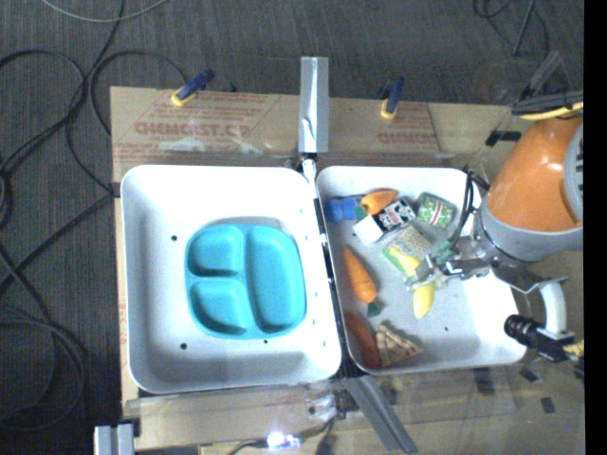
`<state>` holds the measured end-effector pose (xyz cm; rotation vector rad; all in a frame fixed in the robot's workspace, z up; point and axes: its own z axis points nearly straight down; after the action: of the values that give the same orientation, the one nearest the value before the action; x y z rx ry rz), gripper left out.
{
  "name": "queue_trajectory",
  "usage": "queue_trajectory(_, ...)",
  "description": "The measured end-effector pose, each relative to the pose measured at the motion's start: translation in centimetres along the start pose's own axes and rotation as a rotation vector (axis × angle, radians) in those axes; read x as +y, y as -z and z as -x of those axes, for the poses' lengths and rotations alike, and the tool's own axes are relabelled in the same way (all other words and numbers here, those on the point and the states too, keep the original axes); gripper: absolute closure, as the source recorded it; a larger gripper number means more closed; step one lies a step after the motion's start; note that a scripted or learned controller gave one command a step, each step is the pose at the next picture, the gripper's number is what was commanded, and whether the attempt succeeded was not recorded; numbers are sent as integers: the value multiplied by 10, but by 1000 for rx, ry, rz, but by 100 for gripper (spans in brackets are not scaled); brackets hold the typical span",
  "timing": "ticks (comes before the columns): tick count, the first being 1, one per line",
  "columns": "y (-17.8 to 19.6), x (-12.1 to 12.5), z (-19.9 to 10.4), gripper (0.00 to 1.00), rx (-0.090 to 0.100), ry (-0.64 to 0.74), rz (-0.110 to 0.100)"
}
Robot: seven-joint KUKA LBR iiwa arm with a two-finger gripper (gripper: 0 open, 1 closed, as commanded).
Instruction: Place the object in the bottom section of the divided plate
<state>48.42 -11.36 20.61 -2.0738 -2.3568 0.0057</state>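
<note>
Jaws hang low over the right bin [446,349], too blurred among the clutter to tell whether they are released or clenched; nothing shows between them. A banana [424,299] lies just beside them at seven o'clock and a yellow packet [408,245] at ten, so the object to take is probably one of these. The plate [247,278] sits in the left bin [152,254], toward nine o'clock. A good pick means centring on one item, clear of its neighbours, lifting above the bin walls, then releasing low over the plate's six o'clock section.
</note>
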Motion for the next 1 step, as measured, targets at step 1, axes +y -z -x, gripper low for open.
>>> queue_trajectory(1,38,23,-68,100,-1,-103,-1)
